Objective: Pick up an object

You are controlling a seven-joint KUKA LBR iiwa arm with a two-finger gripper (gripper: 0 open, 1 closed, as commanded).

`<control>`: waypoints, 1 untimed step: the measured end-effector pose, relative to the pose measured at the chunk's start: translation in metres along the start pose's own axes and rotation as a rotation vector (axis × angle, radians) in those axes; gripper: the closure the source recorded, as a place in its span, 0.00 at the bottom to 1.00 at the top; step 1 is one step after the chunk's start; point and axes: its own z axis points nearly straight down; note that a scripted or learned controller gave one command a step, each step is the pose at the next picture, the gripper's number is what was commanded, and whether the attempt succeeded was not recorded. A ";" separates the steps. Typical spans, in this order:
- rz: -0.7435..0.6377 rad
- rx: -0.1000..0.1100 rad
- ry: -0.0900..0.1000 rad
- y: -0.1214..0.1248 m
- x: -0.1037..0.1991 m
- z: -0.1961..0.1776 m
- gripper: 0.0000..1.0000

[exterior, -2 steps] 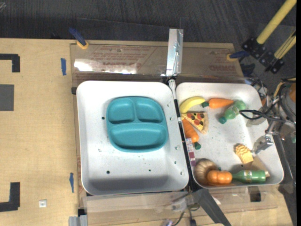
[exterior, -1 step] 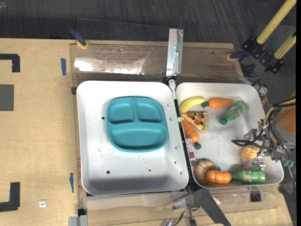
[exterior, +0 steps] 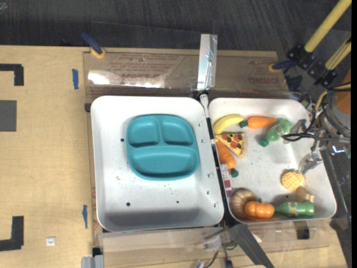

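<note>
The right bin (exterior: 261, 166) holds several toy foods. A banana (exterior: 227, 121), a carrot (exterior: 261, 122) and a green bottle (exterior: 274, 132) lie along its far side, with a pizza slice (exterior: 234, 143) by the left wall. A yellow knobbly piece (exterior: 292, 179) lies right of the middle. A brown bun (exterior: 240, 200), an orange fruit (exterior: 260, 209) and a second green bottle (exterior: 294, 208) line the near wall. My gripper (exterior: 310, 162) hangs low at the bin's right side, just above and right of the yellow piece, and it holds nothing that I can see.
The left bin (exterior: 106, 166) carries a teal divided plate (exterior: 162, 147). A silver strip (exterior: 207, 60) stands behind the wall between the bins. Cables and the arm's body (exterior: 334, 133) crowd the right bin's far right corner. Yellow poles (exterior: 332, 18) lean at top right.
</note>
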 end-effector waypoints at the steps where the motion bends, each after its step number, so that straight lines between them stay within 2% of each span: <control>1: -0.034 -0.003 0.002 0.069 -0.005 0.062 0.00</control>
